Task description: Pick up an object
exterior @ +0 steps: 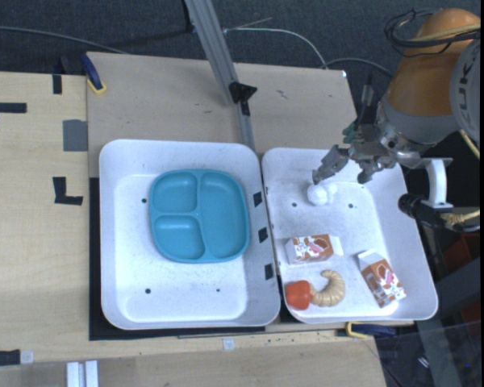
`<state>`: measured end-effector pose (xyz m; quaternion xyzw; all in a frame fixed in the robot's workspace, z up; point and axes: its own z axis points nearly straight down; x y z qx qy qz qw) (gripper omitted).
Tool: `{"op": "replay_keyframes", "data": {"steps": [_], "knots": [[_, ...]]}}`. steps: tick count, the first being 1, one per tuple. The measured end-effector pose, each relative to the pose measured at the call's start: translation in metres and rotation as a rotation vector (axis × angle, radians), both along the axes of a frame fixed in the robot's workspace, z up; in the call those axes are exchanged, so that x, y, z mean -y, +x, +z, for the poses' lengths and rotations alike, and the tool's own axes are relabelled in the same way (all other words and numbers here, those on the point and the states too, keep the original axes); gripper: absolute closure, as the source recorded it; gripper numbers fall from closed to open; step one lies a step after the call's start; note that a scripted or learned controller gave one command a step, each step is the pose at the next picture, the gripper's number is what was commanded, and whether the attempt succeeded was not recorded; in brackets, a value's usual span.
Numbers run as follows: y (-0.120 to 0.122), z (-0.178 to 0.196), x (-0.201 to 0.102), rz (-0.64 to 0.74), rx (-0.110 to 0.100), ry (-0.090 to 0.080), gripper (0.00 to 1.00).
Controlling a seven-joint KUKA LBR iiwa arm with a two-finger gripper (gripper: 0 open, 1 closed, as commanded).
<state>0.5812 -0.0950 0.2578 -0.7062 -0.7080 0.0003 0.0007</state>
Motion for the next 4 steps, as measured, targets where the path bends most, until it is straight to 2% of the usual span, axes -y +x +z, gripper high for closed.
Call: {"op": "replay_keyframes", "data": {"steps": [1, 3, 4], "knots": [[0.0, 0.0, 0.0, 0.0, 0.0, 0.0, 0.0], [-0.013, -0.127, -0.003, -0.001, -0.007, 0.0, 0.0], [-0.013, -0.171, -0.003, -0.001, 0.0, -0.002, 0.0]]}}
